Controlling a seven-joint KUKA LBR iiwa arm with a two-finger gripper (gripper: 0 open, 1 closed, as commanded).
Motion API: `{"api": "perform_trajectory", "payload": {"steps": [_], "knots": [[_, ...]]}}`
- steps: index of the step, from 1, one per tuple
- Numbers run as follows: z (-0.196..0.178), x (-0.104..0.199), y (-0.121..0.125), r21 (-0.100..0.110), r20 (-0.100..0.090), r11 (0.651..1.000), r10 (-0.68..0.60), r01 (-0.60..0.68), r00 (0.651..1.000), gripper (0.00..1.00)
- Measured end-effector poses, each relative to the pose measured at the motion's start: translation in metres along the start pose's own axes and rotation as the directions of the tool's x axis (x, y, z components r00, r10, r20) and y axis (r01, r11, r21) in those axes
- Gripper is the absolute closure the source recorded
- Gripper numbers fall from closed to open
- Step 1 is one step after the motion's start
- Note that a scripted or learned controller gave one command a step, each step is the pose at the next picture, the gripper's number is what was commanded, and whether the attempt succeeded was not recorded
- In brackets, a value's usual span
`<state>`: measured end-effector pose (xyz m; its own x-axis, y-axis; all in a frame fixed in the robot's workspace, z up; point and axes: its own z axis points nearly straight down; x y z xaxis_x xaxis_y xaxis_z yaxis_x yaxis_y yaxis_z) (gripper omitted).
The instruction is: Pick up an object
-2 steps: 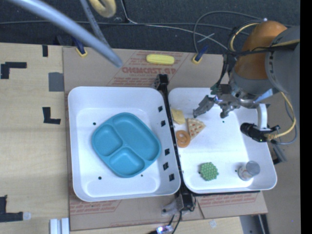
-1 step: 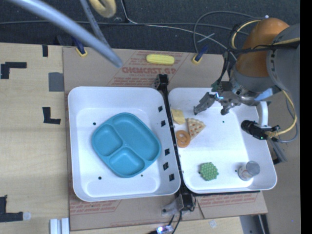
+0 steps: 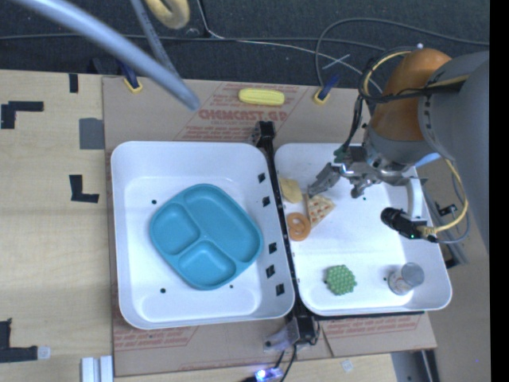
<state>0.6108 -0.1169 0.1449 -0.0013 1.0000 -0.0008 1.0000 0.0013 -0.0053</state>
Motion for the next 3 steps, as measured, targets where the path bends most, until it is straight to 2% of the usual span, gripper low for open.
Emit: {"api": "perform_trajectory", "payload": {"steps": [1, 2, 3], "knots": [[0.0586, 0.0071, 0.0056, -0.001, 0.0, 1.0, -0.001, 0.001, 1.0, 0.0], [0.0593, 0.0073, 0.0059, -0.005, 0.0, 1.0, 0.0, 0.0, 1.0, 0.0], [0.0506, 0.0074, 0.0053, -0.003, 0.001, 1.0, -0.001, 0.001, 1.0, 1.0]]}}
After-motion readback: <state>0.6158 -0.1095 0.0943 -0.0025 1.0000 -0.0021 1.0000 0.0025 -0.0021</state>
